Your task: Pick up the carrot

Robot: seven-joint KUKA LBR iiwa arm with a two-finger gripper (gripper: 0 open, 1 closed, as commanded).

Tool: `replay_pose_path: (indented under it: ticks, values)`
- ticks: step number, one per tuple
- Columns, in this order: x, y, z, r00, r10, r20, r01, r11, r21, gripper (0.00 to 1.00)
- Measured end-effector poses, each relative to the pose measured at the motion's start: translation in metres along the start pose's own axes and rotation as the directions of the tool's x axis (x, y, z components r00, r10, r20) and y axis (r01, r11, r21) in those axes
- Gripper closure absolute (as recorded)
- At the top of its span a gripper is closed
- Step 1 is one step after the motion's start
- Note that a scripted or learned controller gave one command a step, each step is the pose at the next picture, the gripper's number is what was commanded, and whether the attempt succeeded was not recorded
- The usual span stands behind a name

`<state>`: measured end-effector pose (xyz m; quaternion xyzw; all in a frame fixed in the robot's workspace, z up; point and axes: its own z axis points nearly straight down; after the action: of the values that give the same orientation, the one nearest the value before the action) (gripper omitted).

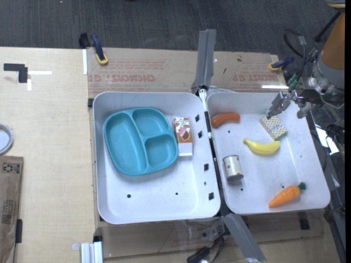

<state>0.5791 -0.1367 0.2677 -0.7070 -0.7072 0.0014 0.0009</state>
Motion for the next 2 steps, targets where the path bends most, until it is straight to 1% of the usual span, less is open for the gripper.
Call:
replay_pose_path:
  ticks: [1, 2]
  values:
    - [-0.009, 0.007, 0.036, 0.964, -0.265, 0.000, 0.265, 0.964, -0.001, 0.00]
    - [-0.086, -0.058, 0.051, 0.933, -0.359, 0.000, 0.359, 0.933, -0.002, 0.00]
